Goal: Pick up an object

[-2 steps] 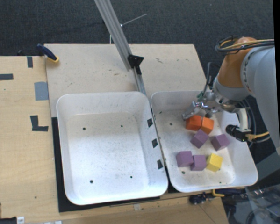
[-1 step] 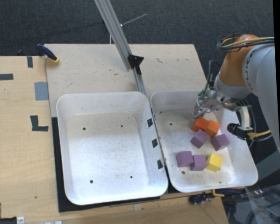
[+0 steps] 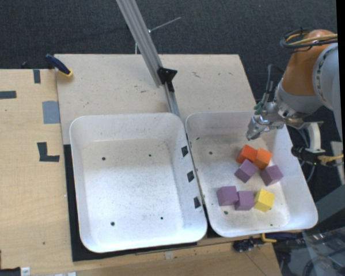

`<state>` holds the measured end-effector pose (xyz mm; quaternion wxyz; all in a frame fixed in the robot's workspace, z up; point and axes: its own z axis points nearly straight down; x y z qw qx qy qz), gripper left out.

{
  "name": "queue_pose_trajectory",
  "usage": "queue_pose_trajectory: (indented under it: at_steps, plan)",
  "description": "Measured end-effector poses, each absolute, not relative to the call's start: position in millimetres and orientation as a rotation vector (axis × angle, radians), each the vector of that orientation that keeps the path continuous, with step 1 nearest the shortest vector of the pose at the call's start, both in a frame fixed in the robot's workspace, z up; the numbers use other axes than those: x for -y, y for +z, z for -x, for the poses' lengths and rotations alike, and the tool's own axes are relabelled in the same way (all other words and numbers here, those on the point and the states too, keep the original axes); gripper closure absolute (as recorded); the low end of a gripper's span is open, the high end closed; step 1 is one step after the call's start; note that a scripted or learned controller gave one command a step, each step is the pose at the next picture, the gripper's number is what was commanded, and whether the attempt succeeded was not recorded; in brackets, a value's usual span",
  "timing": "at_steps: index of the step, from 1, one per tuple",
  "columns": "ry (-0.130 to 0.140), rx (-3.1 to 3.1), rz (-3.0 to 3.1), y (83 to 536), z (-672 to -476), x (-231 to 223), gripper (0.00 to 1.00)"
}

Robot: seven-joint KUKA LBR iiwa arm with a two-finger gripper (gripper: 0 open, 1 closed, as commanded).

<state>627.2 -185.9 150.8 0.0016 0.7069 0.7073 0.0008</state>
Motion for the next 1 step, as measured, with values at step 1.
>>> queue_pose_trajectory:
  at_steps: [1]
  plan:
    - [0.003, -2.219, -2.218, 194.7, -626.9, 190.3, 1.0]
